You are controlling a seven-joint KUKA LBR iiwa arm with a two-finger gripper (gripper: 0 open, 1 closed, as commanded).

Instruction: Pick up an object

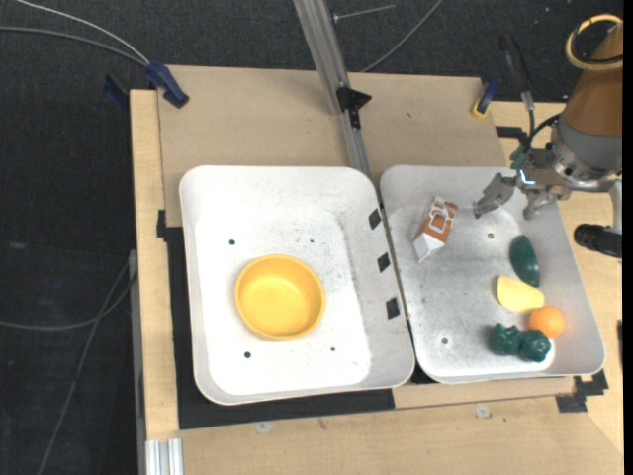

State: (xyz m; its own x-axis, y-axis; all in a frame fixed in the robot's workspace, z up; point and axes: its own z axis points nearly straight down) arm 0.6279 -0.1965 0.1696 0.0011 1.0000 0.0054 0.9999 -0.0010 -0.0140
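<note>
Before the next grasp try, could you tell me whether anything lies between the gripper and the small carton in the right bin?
Nothing visible does. The gripper hangs over the right bin, with bare bin floor between it and the small carton.

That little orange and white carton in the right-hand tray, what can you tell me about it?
The carton looks like a small toy milk or juice box, white with an orange-brown printed face and a peaked top. It lies tilted on the floor of the right bin, near that bin's left wall. Nothing touches it: the claw hangs to its right, apart from it.
</note>
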